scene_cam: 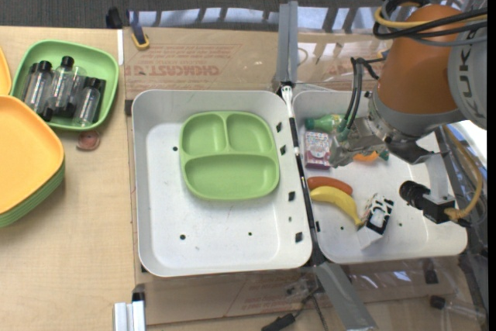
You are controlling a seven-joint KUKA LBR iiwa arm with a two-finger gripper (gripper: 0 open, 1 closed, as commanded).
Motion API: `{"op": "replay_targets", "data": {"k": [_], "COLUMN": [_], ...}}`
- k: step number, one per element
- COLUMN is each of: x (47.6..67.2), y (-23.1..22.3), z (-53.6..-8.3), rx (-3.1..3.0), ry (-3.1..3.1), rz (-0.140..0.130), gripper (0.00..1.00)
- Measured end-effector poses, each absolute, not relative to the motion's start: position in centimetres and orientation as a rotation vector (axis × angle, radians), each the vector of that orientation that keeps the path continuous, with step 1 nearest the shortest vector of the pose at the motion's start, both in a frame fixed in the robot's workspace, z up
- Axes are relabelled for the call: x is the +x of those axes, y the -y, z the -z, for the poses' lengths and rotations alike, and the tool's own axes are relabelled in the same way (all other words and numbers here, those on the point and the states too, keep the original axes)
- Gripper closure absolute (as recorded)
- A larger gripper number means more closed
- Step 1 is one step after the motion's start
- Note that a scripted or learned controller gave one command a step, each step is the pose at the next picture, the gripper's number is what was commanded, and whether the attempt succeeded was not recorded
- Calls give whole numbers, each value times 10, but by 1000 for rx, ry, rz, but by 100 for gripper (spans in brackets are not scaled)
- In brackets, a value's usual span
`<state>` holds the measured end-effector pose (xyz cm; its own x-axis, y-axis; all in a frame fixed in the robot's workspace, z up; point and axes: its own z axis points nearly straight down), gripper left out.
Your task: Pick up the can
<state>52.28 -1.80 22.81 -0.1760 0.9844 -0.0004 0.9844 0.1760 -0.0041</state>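
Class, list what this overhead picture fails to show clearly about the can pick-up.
1. Camera view: the hand sits under the arm's orange wrist; its finger state is hidden.
2. The can beside it: label too small to read.
3. Right bin: its far corner is covered by the arm.

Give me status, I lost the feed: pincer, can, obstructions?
Pincer low in right bin, beside can. Can lying there, not gripped. Banana and green item flank it.
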Motion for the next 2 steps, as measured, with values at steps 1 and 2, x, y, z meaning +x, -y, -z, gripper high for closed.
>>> {"op": "replay_targets", "data": {"k": [1, 2], "x": [514, 528], "y": [69, 56], "z": [-190, -232], "rx": [-2354, -2361], "ry": [2075, 2070], "rz": [-6, -6], "gripper": [100, 100]}}
